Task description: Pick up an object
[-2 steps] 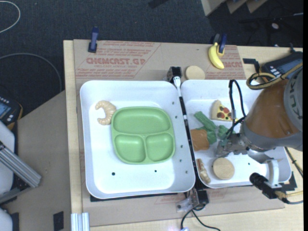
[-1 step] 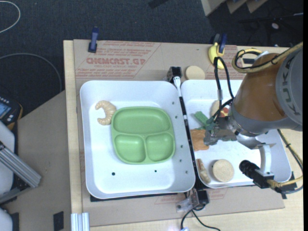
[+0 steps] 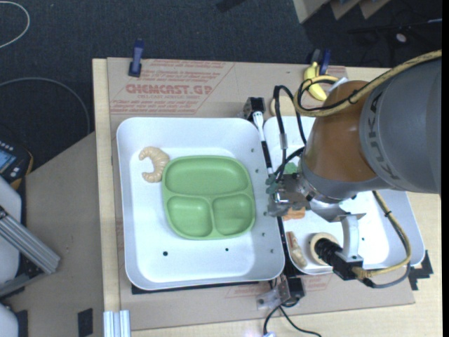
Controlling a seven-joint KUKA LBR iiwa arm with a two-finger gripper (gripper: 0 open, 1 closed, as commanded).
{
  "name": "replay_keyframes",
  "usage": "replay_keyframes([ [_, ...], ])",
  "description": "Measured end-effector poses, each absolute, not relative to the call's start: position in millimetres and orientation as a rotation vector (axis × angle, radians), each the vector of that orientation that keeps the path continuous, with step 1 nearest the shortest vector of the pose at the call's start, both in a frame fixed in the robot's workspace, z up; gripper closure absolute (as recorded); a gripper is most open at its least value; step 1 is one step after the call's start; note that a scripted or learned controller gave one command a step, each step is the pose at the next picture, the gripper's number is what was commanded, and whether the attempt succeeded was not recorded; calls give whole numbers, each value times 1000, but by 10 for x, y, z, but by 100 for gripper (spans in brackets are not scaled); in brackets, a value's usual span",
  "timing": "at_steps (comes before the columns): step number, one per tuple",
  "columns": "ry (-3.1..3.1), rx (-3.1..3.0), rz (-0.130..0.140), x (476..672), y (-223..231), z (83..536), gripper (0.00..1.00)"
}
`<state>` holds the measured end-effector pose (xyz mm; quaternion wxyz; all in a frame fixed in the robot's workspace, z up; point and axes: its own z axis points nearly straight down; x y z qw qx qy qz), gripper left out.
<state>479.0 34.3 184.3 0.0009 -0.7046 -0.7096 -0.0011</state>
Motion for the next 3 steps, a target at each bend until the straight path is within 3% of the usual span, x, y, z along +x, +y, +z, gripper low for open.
replay_keyframes([
  [1, -2231, -2222, -23, 4812, 775, 3839, 100],
  [2, -2214, -2225, 8, 4787, 283, 3367, 100],
  [3, -2221, -2219, 3, 4791, 412, 3382, 100],
])
